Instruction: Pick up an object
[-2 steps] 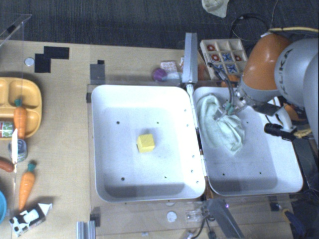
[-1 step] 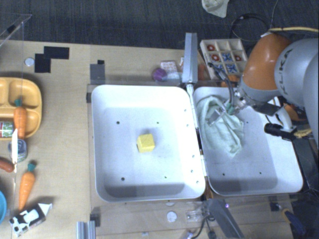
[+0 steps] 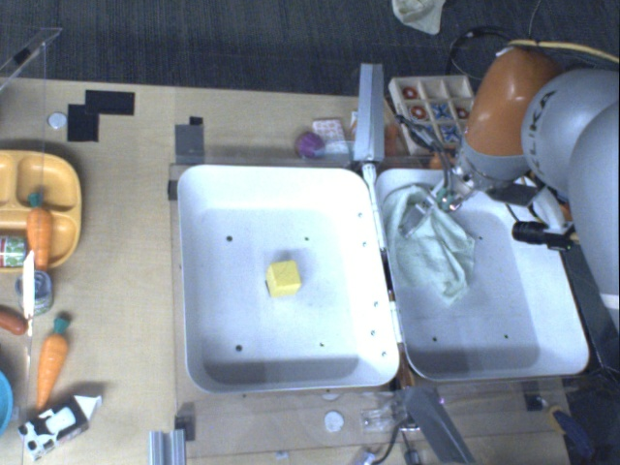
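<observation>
Along the bottom edge of the frame, metal brackets jut from the wooden worktop below the seam where the two shallow white bins meet. The left white bin holds a small yellow foam-like cube lying near its middle, apart from every wall. The right white bin holds a crumpled pale grey-green cloth spread across its upper left part, close to the shared wall.

The grey arm with the orange band comes in from the upper right, and its claw sits right at the cloth's upper edge, where a fold seems to rise toward it. Whether the claw is spread or pressed together I cannot tell; the tips are too small and blend with the fabric.

The cloth looks light, soft and limp: it would sag and drape when raised, and a pinch on a raised ridge or bunched fold should hold better than one on a flat patch. A thin single layer may slip out. The cube looks light and slightly yielding, easiest to take across two opposite flat faces.
</observation>
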`<state>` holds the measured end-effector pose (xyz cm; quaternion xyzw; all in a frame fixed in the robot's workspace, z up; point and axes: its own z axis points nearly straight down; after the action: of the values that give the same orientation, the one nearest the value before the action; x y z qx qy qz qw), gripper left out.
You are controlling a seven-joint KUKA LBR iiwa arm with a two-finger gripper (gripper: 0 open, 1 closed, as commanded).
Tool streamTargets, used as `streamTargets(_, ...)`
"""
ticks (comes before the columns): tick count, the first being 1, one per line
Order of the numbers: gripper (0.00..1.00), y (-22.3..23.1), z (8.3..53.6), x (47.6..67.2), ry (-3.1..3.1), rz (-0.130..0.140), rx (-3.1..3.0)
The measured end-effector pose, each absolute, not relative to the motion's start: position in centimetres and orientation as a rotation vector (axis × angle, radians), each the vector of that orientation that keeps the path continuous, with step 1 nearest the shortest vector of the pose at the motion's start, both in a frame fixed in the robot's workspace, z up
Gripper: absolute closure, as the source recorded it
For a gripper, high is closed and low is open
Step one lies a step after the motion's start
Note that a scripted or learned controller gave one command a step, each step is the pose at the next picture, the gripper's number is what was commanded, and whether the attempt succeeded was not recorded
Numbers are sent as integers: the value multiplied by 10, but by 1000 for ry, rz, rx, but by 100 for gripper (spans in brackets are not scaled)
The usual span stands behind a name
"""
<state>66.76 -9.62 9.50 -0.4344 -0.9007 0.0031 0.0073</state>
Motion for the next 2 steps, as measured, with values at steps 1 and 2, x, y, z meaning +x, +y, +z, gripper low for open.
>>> streamTargets(1,100,-97,109,674,-2850,0,-1368)
streamTargets(2,100,-87,254,632,-2749,-9,-1549)
